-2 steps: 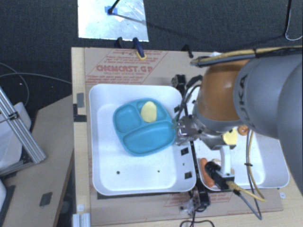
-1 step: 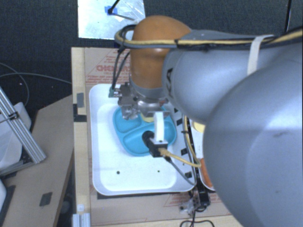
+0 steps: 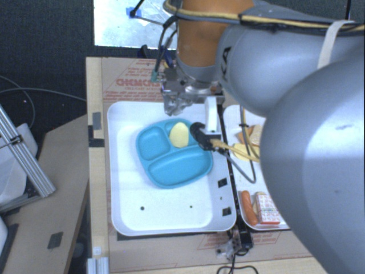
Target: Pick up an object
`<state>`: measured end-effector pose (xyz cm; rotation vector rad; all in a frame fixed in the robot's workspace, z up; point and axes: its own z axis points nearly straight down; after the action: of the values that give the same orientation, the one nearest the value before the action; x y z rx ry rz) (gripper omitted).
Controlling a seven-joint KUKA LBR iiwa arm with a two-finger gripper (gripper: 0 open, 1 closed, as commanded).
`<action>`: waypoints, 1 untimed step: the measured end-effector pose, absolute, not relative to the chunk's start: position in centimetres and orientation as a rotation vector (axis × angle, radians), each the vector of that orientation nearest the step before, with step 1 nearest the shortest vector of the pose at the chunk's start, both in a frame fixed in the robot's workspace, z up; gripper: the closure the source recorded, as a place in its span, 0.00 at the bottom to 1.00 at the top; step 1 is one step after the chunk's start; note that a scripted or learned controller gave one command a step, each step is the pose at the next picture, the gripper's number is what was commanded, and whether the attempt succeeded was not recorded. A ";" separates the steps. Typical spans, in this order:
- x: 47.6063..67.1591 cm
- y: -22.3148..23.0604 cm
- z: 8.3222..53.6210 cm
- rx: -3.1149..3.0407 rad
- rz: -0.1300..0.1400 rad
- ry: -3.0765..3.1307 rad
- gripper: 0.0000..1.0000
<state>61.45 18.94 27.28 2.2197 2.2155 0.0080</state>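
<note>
End effector [image 3: 178, 108] hangs just above yellow object [image 3: 179, 135] in blue tray [image 3: 171, 173]

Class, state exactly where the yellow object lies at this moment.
The yellow object sits in the upper right compartment of the blue divided plate in the left bin, just below the gripper.

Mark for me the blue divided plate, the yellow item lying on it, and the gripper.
blue divided plate [image 3: 177, 173]: camera view, on the floor of its large front compartment.
yellow item [image 3: 179, 135]: camera view, on its rounded middle.
gripper [image 3: 177, 108]: camera view, at its lower tip above the plate's far edge.
</note>
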 end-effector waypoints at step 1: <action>55.3 20.0 28.2 2.216 0.002 2.229 1.00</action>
<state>55.31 20.03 28.17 2.2156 2.2290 0.0017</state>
